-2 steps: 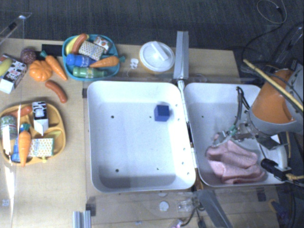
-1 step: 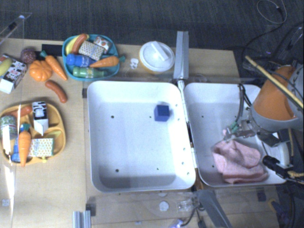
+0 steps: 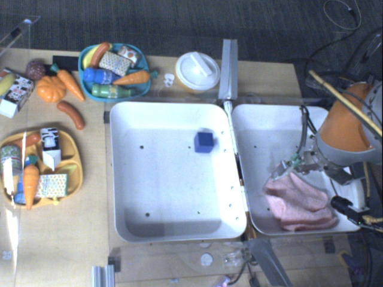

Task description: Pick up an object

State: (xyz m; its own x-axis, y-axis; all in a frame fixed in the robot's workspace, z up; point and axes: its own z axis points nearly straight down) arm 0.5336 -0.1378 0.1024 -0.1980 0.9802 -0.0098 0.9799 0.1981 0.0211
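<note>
A small blue cube lies in the left white bin, near its upper right part. A crumpled pink cloth rests in the lower part of the right white bin. The arm, with its orange band, reaches in from the right. My gripper hangs low over the right bin, right at the cloth's upper edge. Cables and the wrist body partly hide it.
Left of the bins, a blue bowl and a yellow plate hold toy food, with loose toy vegetables nearby. A white lidded container and a grey metal post stand behind the bins.
</note>
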